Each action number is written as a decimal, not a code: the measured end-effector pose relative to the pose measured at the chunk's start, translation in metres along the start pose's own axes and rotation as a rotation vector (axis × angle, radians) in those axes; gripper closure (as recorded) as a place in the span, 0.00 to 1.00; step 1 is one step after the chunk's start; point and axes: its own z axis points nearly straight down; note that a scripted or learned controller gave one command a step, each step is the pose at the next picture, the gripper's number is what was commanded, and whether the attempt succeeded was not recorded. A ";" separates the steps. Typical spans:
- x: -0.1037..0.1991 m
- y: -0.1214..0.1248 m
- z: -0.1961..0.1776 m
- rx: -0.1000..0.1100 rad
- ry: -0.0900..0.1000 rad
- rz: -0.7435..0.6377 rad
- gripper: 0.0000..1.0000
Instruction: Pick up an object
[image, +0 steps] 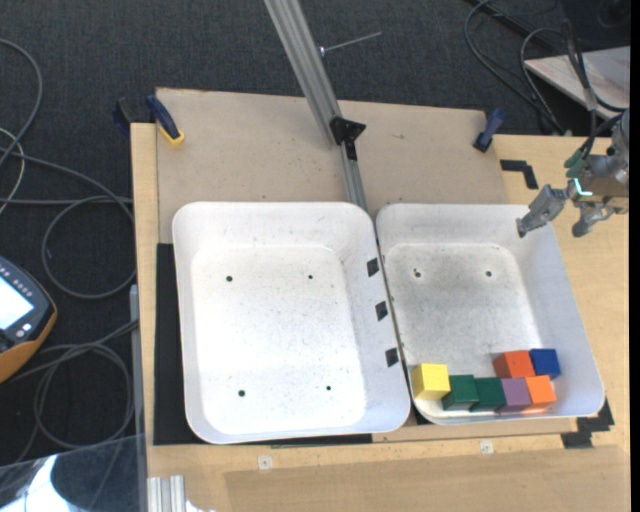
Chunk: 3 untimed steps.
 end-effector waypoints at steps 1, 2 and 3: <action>0.000 0.001 -0.003 -0.005 -0.001 -0.001 0.00; -0.002 0.010 0.053 0.001 -0.001 0.000 0.00; -0.003 0.005 0.115 0.003 0.000 0.001 0.00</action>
